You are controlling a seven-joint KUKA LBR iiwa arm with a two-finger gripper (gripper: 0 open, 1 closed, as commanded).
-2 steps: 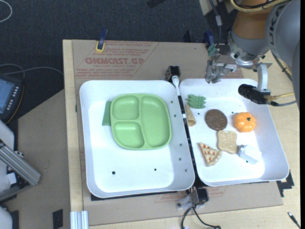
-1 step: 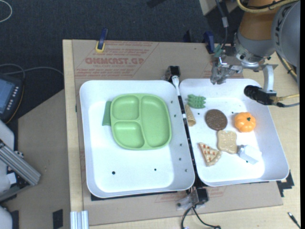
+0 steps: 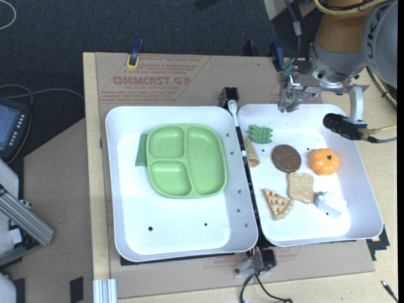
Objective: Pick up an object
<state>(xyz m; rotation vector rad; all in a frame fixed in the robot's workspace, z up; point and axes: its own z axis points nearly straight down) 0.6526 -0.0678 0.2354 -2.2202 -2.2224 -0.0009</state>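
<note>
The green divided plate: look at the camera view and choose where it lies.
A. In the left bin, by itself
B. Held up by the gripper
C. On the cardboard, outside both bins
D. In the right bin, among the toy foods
A: the green divided plate lies flat in the left bin, while the toy foods such as the orange pumpkin and brown cookie lie in the right bin.

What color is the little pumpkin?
Orange, with a dark stem: the pumpkin shows best in the camera view.
</note>
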